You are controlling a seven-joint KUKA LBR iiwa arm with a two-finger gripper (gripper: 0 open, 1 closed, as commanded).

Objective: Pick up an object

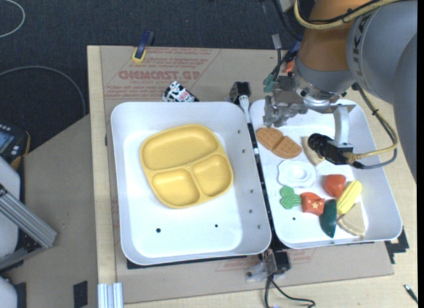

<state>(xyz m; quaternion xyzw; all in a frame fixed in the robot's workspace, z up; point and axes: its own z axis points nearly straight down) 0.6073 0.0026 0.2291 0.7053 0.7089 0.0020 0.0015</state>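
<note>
My gripper [278, 113] hangs low over the back left corner of the right bin [387, 224], just behind a brown waffle-like piece [278, 142]. Nothing shows in its grasp. Several toy foods lie in the same bin: a fried egg [296, 174], a green leafy piece [289, 197], a red strawberry [313, 203], a red piece [334, 184], a yellow corn-like piece [349, 196], a dark green piece [329, 217] and a pale wedge [354, 222]. In the left bin [126, 187] rests a yellow divided plate [185, 166].
A black-and-white patterned object [177, 92] lies on the bench behind the left bin. A blue and yellow clip [141, 47] sits at the board's back edge. The grey arm with its orange band [338, 22] fills the space over the right bin's back.
</note>
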